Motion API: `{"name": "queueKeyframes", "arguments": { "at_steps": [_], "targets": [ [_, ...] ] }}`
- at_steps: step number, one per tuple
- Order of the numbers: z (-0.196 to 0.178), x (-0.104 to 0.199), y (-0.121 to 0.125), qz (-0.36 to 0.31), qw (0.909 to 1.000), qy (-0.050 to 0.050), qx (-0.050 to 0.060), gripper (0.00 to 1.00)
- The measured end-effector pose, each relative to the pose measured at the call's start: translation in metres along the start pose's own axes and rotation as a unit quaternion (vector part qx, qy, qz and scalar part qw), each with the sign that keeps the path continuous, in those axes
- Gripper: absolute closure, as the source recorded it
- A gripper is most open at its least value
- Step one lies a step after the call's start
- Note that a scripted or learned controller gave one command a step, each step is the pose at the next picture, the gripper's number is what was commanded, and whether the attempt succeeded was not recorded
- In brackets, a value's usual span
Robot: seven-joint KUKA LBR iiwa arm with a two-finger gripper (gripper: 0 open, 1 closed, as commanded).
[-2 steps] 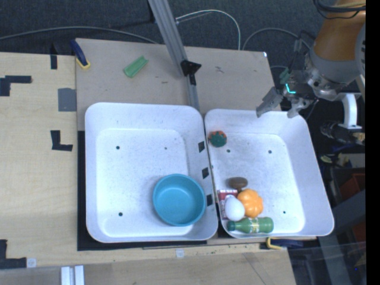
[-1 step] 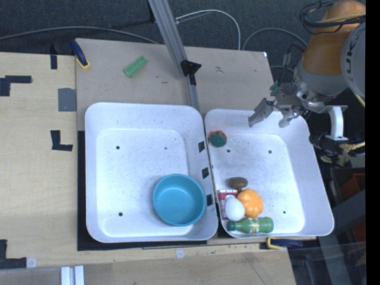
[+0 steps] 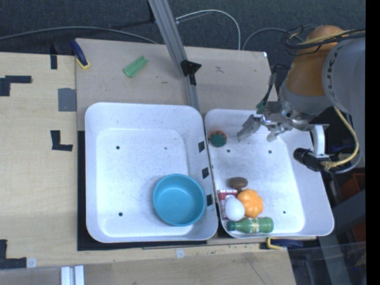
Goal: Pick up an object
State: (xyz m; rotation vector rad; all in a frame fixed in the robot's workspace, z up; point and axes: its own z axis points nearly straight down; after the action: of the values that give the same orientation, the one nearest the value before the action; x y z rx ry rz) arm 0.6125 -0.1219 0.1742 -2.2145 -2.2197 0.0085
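Approach step: gripper [image 3: 260, 129] hovers over upper part of right bin [image 3: 309, 209], fingers spread, nothing between them; small green-red ball [image 3: 218, 138] just left of it; next: shift left, descend, close on ball

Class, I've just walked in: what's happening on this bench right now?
A grey and orange robot arm reaches in from the right, its gripper open and holding nothing over the back of the right bin. Just left of it lies a small green and red object. At the bin's front sit a brown piece, an orange fruit, a white egg and a green bottle. The left bin holds a blue bowl. Nothing has been picked up yet.
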Motion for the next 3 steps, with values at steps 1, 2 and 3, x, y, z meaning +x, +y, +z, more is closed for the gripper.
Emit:
{"name": "queueKeyframes", "arguments": {
  "at_steps": [1, 2, 3],
  "targets": [
    [0.045, 0.004, 0.002, 0.000, 1.0000, 0.000, -0.001, 0.00],
    [0.032, 0.004, 0.004, -0.001, 1.0000, -0.001, -0.003, 1.00],
    [-0.013, 0.012, 0.002, 0.000, 1.0000, 0.000, -0.005, 1.00]
  ]
}}
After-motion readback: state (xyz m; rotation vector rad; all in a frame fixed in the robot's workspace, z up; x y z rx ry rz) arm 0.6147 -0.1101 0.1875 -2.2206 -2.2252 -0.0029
